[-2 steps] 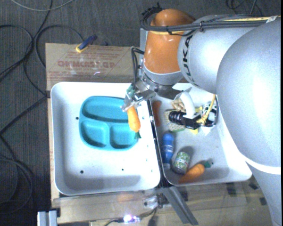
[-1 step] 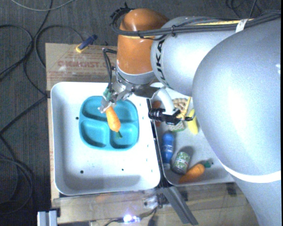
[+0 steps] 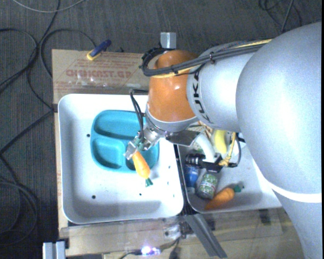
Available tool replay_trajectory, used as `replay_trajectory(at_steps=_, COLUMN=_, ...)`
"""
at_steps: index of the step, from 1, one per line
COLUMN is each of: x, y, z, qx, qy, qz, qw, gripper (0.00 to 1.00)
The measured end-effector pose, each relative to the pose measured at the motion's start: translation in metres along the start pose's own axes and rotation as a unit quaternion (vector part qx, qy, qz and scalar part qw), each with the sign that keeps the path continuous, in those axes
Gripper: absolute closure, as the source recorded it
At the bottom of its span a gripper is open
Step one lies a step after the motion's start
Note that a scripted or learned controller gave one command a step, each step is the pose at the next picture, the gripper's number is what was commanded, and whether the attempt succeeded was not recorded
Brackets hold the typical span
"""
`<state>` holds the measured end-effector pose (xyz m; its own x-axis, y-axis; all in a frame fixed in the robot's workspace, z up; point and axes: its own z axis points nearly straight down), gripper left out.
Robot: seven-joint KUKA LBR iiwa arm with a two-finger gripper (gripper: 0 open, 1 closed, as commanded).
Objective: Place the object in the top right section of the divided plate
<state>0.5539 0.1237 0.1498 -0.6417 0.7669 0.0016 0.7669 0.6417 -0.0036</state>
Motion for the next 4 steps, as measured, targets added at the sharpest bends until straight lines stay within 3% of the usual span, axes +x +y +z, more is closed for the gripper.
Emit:
replay_trajectory(at_steps=1, x=-0.011, y=0.024, z=-0.104, qx=-0.001, qy=-0.002, qz=-0.129, qw=0.9917, gripper=1.0)
replay_trajectory(at_steps=2, x=0.029, y=0.062, z=-0.045, qx=-0.001, qy=0.001, qz=-0.093, qw=0.9957, gripper=1.0)
replay_trajectory(at_steps=3, x=0.015, y=0.061, z=-0.214, qx=-0.002, qy=-0.002, qz=-0.093, qw=0.9956, gripper=1.0)
replay_trajectory(at_steps=4, x=0.061, y=0.007, z=-0.22, qx=-0.001, qy=-0.001, qz=-0.062, qw=0.998, gripper=1.0)
